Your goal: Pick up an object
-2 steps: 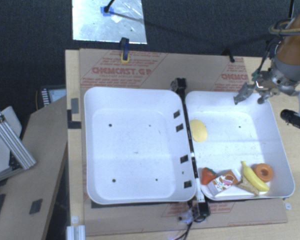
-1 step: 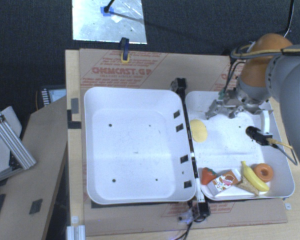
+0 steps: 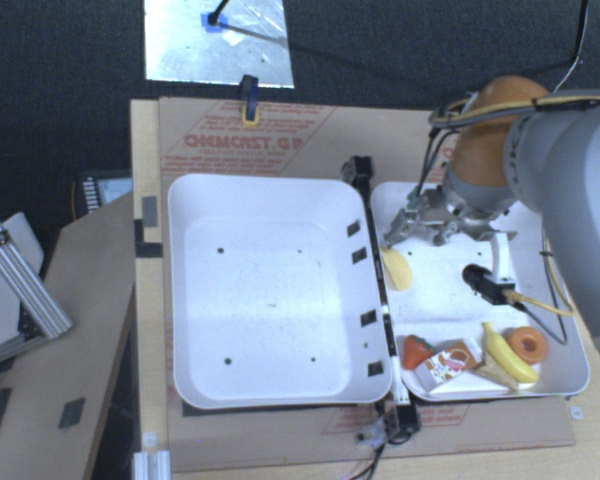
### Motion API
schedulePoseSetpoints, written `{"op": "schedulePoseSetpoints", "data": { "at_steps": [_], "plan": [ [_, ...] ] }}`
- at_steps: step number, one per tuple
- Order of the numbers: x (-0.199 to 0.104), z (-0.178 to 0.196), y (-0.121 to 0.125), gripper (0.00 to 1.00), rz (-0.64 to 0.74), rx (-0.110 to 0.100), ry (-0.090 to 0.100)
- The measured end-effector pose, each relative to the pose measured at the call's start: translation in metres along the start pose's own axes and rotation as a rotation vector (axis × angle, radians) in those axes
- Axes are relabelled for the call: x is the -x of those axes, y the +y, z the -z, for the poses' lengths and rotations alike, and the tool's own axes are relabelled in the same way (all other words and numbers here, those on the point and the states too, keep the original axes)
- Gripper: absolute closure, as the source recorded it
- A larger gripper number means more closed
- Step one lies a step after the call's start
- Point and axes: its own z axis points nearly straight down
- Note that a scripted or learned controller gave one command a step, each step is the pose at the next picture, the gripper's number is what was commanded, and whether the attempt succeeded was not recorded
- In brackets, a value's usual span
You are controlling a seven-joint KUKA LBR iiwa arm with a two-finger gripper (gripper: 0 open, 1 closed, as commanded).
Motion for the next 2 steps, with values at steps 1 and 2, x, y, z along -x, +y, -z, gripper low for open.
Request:
{"op": "schedulePoseSetpoints", "data": {
  "at_steps": [1, 2],
  "plan": [
    [0.003, 0.012, 0.002, 1.0, -0.004, 0.006, -0.002],
    [0.064, 0.0, -0.031, 1.0, -0.013, -0.001, -0.002]
  ]
}}
